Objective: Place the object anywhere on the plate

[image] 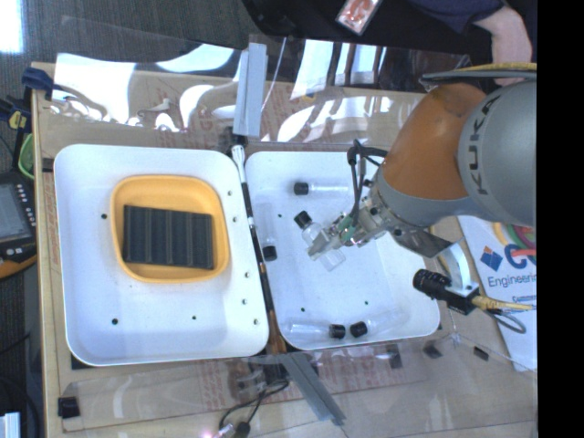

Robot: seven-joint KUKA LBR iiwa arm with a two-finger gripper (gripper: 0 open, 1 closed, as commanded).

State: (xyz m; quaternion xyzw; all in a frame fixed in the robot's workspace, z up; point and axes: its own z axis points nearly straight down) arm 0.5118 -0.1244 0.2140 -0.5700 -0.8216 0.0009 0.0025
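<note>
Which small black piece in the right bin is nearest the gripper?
The tilted black piece right beside the gripper, on its upper left; the other four lie farther off.

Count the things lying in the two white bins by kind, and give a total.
Yellow plate with a dark ridged centre, in the left bin: 1
Small black pieces, in the right bin: 5
Total: 6

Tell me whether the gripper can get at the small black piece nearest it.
Probably yes: the black piece lies alone on the right bin floor, beside the gripper, nothing between them.
</note>
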